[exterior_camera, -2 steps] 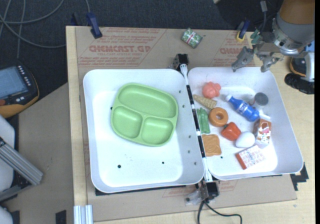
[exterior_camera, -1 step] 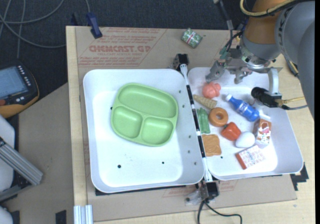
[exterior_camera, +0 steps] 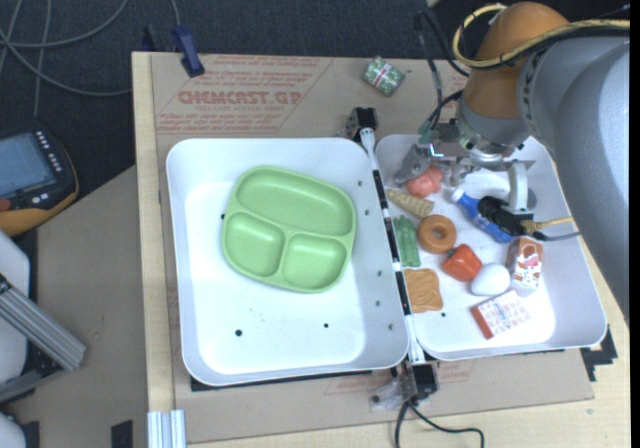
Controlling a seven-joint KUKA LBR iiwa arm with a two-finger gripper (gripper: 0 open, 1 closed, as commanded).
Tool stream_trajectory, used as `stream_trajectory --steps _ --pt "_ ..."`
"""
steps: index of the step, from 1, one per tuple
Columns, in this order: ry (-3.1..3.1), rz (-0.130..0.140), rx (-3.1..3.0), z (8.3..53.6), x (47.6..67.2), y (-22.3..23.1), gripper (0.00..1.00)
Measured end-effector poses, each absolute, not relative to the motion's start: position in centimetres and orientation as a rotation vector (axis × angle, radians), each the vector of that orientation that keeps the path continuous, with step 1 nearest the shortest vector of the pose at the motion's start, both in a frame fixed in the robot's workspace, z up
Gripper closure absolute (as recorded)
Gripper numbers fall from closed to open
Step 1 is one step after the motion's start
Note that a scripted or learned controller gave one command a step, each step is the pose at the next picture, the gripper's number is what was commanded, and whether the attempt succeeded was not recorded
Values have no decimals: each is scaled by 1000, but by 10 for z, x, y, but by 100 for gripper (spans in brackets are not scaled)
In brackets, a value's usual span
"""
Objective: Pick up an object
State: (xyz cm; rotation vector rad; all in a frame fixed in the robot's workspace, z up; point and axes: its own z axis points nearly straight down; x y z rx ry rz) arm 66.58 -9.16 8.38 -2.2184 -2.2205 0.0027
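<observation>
My gripper (exterior_camera: 447, 164) hangs low over the far left part of the right bin (exterior_camera: 575, 321), under the orange band of the arm. A salmon-pink toy food piece (exterior_camera: 427, 181) lies just left of it, touching or nearly touching. A blue object (exterior_camera: 478, 214) sits just right of the gripper. Nearer the front lie a tan bread piece (exterior_camera: 410, 203), a brown donut (exterior_camera: 437, 233), a green pod (exterior_camera: 405, 240), a red pepper (exterior_camera: 462, 262), a white egg (exterior_camera: 490, 279), a slice of toast (exterior_camera: 422, 289), a small carton (exterior_camera: 526, 265) and a red-and-white packet (exterior_camera: 503, 314).
The left bin (exterior_camera: 200, 326) holds a green divided plate (exterior_camera: 289, 228). A small green wrapped item (exterior_camera: 382, 75) lies on the cardboard behind the bins. The bulky grey arm covers the right bin's far right corner.
</observation>
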Motion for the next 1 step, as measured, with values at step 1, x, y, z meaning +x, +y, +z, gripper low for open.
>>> stream_trajectory --steps 1 --pt "-2224 -1 -2219 95 667 -91 100"
